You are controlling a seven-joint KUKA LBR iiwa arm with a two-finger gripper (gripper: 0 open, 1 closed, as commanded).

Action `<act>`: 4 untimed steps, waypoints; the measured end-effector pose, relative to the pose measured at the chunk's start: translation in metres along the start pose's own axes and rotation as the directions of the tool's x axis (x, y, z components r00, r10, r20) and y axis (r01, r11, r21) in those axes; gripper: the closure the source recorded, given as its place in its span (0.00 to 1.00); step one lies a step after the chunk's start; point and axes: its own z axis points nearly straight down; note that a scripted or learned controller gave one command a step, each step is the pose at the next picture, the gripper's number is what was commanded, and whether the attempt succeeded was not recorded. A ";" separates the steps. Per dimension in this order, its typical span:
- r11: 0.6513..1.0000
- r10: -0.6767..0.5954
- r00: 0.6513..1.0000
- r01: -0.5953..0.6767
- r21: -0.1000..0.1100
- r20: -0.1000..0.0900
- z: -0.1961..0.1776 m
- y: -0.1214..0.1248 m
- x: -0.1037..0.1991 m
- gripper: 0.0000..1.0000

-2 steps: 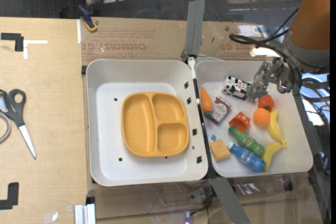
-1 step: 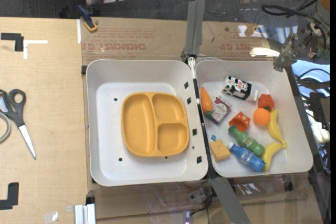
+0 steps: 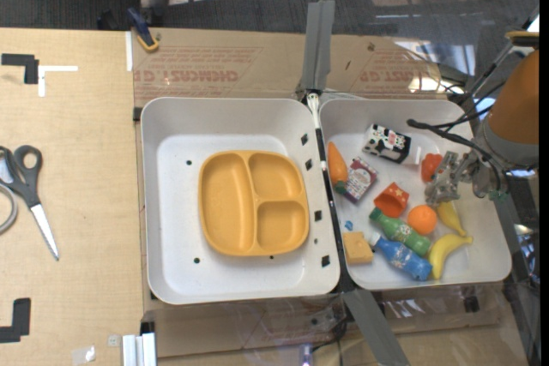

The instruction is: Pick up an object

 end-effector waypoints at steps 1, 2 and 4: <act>1.000 -0.001 1.000 0.001 0.000 0.000 0.000 0.000 0.000 0.00; 1.000 -0.002 1.000 0.002 0.001 0.005 -0.010 0.001 -0.002 1.00; 1.000 -0.004 1.000 0.004 0.001 0.010 -0.021 0.001 -0.003 1.00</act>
